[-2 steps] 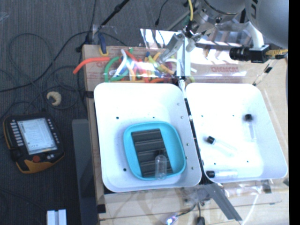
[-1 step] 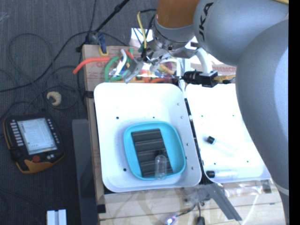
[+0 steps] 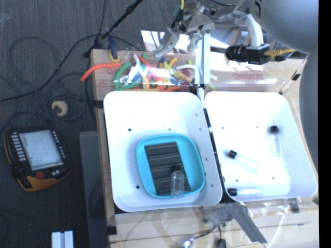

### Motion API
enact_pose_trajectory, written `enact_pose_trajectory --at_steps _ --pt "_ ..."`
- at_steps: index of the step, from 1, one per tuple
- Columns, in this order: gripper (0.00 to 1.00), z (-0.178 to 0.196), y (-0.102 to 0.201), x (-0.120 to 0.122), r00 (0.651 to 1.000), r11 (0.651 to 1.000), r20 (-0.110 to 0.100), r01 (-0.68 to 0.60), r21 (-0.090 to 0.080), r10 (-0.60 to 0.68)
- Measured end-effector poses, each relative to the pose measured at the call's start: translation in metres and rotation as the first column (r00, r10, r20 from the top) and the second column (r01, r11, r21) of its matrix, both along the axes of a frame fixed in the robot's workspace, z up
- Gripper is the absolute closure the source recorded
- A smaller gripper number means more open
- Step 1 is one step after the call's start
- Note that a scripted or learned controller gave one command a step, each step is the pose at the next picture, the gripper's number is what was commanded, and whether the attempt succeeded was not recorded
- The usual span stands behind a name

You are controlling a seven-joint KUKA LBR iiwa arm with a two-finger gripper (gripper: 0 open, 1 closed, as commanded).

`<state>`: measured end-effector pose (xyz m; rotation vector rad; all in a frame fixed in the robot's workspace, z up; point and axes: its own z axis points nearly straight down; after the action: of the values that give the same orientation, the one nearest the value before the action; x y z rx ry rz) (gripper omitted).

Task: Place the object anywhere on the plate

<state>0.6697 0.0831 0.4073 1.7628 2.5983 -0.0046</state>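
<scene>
- The two-finger metal hand hung above the far edge of the bench, beyond both bins, fingers spread apart with nothing between them.
- The light-blue, rounded-square plastic plate sat in the left shallow white bin, toward its near side.
- A dark grey ribbed rectangular block lay on the plate, running far to near.
- A small clear plastic vial lay on the near right part of the plate, resting over the near end of the grey block. The task's object was thus on the plate.
- The right shallow white bin held three clear tubes with black caps: one near the right side, one in the middle, one at the near edge, all apart from each other.
- A tangle of coloured hoses lay on the bench just beyond the left bin.
- A black-and-orange handheld control pendant lay on the floor to the left, well apart from the bench.
</scene>
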Motion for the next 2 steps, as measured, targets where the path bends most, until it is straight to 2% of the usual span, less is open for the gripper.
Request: enact_pose_trajectory --at_steps 1,2 --pt "0.00 -0.112 0.043 -0.001 1.000 1.000 -0.004 0.025 0.000 -0.025" --pt "0.00 -0.130 0.088 -0.001 0.997 0.997 -0.004 0.080 0.001 -0.080"
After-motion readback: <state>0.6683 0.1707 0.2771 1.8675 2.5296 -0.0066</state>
